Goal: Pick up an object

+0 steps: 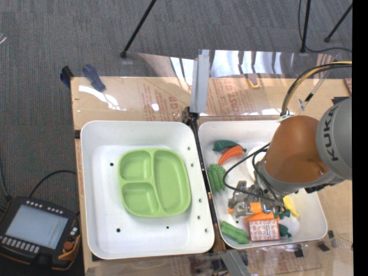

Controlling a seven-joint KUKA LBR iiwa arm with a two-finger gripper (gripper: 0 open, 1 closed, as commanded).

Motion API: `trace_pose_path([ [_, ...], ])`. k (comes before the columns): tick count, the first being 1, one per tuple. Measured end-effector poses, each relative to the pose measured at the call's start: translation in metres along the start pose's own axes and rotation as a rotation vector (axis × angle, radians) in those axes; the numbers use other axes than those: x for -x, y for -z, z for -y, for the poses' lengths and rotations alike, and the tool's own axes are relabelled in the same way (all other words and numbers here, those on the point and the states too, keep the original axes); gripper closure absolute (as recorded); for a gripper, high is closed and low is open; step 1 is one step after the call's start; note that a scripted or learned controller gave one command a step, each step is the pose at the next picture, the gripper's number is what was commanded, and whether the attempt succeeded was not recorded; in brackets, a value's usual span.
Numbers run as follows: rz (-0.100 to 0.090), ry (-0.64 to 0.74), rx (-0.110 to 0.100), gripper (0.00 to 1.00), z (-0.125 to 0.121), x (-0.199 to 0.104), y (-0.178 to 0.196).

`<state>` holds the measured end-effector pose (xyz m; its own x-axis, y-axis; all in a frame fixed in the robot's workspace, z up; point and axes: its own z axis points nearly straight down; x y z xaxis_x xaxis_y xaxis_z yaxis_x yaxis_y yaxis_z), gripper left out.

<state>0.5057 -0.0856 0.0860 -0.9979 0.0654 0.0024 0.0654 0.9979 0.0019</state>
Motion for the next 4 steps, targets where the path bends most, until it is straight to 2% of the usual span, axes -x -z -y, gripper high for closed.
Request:
trace_pose_path([
  [1,0.002,-0.215,0.0,1.0,0.0,-0.029,0.0],
  [2,0.009,-0.186,0.001,1.0,-0.051,-0.013,0.103],
  [3,-0.002,-0.169,0.0,1.0,0.008,-0.025,-0.001],
  [4,0.008,-0.121,-0.001,1.0,-0.004,-0.028,0.082],
])
